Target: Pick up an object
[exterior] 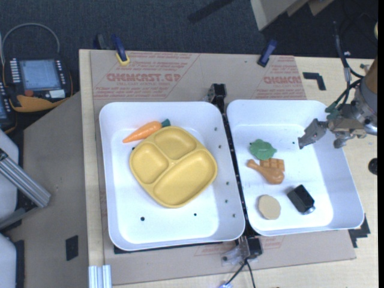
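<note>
Where the arm enters at right: wrist bent leftward over the right bin [336,161].
Claw [324,134]: fingers apart, holding nothing, right of the green toy [262,149].

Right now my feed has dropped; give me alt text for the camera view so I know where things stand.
The gripper hangs over the right bin, which holds a green piece, an orange hand-shaped toy, a tan disc and a black block. The left bin holds a yellow divided plate and a toy carrot.
</note>
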Available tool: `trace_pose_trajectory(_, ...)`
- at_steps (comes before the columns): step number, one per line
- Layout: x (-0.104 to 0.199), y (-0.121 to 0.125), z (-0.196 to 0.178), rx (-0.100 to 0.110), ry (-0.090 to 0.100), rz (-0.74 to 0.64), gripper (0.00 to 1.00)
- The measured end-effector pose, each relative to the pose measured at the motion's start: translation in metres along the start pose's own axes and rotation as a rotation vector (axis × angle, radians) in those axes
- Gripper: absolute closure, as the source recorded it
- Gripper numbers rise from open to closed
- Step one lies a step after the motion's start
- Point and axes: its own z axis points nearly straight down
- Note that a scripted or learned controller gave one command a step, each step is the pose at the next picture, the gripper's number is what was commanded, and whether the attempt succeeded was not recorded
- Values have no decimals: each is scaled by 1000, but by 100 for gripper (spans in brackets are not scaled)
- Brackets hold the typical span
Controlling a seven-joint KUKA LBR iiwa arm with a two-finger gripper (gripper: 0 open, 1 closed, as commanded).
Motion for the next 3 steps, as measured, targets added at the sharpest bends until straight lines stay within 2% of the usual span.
trace_pose_trajectory(1,0,2,-6,-11,-2,-3,0)
trace_pose_trajectory(3,-14,0,87,-4,0,-2,0)
